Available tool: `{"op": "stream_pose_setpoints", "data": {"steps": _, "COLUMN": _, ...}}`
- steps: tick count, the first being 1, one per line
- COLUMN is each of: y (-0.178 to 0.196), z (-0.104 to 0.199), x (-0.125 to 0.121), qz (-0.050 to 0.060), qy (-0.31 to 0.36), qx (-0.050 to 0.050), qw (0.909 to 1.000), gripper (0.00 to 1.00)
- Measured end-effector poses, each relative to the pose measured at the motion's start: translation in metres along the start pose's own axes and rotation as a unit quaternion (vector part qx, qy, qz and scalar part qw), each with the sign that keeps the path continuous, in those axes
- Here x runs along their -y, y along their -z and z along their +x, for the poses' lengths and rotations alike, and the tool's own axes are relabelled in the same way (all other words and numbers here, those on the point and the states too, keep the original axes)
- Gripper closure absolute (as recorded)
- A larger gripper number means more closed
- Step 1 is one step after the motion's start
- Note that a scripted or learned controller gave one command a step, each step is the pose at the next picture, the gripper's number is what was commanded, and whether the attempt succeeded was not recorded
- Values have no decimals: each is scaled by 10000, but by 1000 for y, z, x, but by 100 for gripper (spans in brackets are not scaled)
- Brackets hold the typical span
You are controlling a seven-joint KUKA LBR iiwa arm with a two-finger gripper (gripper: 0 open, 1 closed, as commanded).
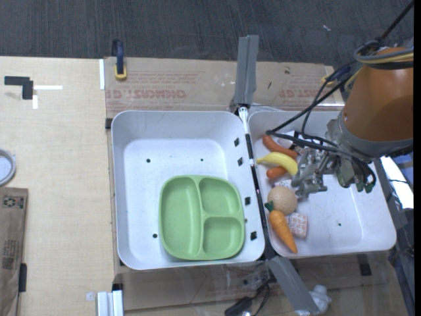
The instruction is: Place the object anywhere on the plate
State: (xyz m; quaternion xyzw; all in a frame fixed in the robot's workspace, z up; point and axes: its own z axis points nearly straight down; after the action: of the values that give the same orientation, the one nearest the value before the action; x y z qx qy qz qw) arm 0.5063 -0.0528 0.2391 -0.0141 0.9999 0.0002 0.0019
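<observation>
1. The object is not fixed by the task; the nearest candidates are the beige ball [282, 199] and the banana [277, 161], both in the right bin [368, 232].
2. The pincer [308, 182] hangs just beside them: the ball lies at about seven o'clock from it, the banana at ten o'clock, its long axis running nine to four.
3. Whether the pincer is released or clenched, I cannot tell.
4. The green plate [201, 217] sits in the left bin [138, 176], at about eight o'clock from the pincer.

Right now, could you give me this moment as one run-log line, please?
gripper: in right bin, over food | plate: left bin, bare | placement: not done
</observation>
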Motion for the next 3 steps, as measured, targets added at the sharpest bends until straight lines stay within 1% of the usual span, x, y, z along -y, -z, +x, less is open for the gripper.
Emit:
{"op": "stream_pose_setpoints", "data": {"steps": 1, "y": -48, "z": -24, "x": -55, "qz": -4, "qy": 619, "qx": -19, "qw": 9981, "gripper": 100}}
{"op": "stream_pose_setpoints", "data": {"steps": 2, "y": -48, "z": -22, "x": -53, "qz": -7, "qy": 1591, "qx": -16, "qw": 9873, "gripper": 100}}
{"op": "stream_pose_setpoints", "data": {"steps": 3, "y": -48, "z": -25, "x": -45, "qz": -5, "qy": 1072, "qx": -8, "qw": 9942, "gripper": 100}}
